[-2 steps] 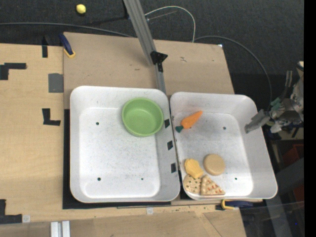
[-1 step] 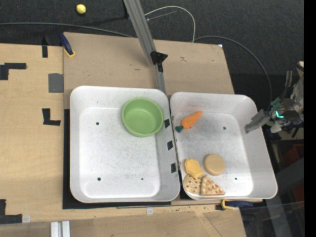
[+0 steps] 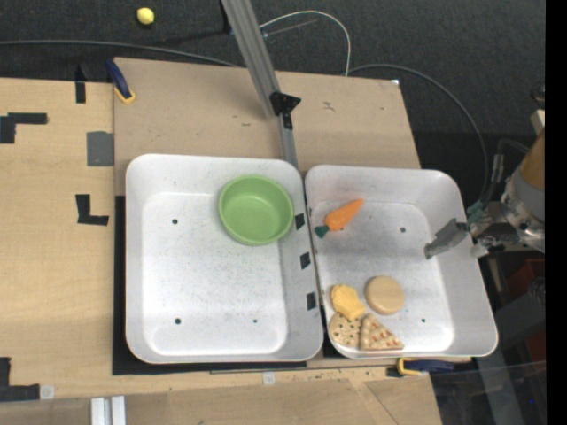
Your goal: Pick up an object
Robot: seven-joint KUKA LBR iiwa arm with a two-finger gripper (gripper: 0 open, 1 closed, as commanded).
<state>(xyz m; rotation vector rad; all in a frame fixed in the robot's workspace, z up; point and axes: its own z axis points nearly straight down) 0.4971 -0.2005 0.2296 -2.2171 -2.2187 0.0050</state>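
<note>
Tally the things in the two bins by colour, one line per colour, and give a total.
Green: 1, the bowl in the left bin
Orange: 1, the toy carrot in the right bin
Yellow-tan toy foods: 4, clustered at the right bin's near edge
Total: 6

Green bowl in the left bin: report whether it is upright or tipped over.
Upright. The green bowl sits at the back of the left bin with its round rim facing up and its inside showing, nothing in it.
</note>
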